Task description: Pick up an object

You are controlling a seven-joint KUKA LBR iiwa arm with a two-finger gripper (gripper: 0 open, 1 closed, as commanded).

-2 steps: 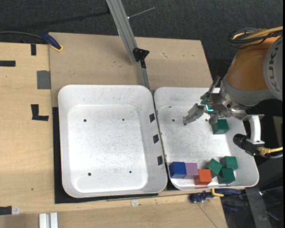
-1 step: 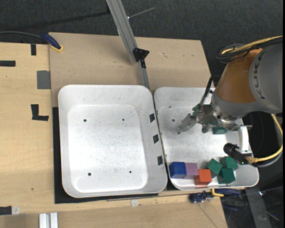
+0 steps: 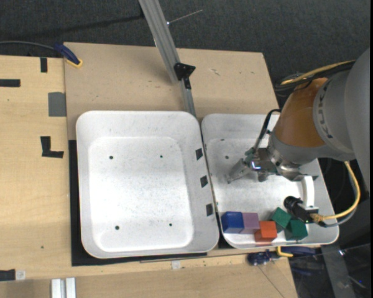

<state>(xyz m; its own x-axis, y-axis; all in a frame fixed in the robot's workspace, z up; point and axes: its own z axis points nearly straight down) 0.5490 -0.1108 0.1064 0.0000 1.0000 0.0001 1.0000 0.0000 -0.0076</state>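
The arm [image 3: 320, 120], grey with an orange band above the wrist, reaches over the right bin [image 3: 236, 129] and hangs its pincer [image 3: 252, 166] above the middle of that bin's floor. The pincer is small and partly hidden by the wrist, so whether it is spread or pressed together cannot be told; nothing can be seen between its tips.

The objects to be picked lie clustered along the right bin's near edge, away from the pincer. A blue block [image 3: 232, 221] sits nearest the wall shared with the left bin [image 3: 137, 182]. Just beside it is a pale purple block [image 3: 251, 221], and touching that an orange block [image 3: 267, 230]. Two green blocks follow toward the right bin's outer corner, one [image 3: 281, 216] slightly farther in and one [image 3: 296, 230] closer to the rim. A black fitting with a yellow cable [image 3: 336, 216] hangs over those green blocks.

Both bins rest on a wooden tabletop [image 3: 124, 73]. A slanted metal pole [image 3: 165, 36] crosses the tabletop beyond the right bin's far corner.
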